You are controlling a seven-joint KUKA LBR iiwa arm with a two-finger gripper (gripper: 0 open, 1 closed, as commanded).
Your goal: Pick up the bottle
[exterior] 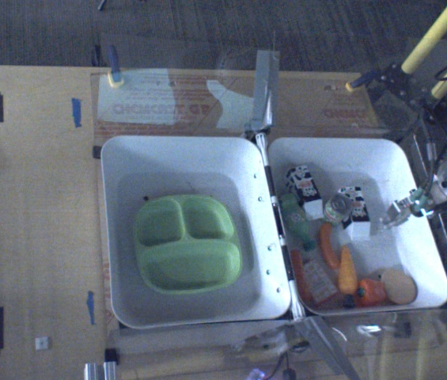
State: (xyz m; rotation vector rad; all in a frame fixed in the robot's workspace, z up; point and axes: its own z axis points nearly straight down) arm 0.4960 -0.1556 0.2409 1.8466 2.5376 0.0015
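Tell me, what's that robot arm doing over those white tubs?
The arm reaches in from the right, and its tool hangs over the right bin, near its right wall. It is meant to pick up the bottle, a green one lying by that bin's left wall among small cartons, carrots and other toy food. The tool isn't touching the bottle. The left bin holds a green divided plate.

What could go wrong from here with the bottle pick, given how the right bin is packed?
1. The bottle lies against the right bin's left wall, so a finger may strike the wall rather than slide beside it.
2. The cow-patterned cartons, the clear glass and the carrots crowd around it; the hand could catch or knock one instead.
3. The hand sits at the bin's right side, so it probably must cross over that clutter to reach the bottle.
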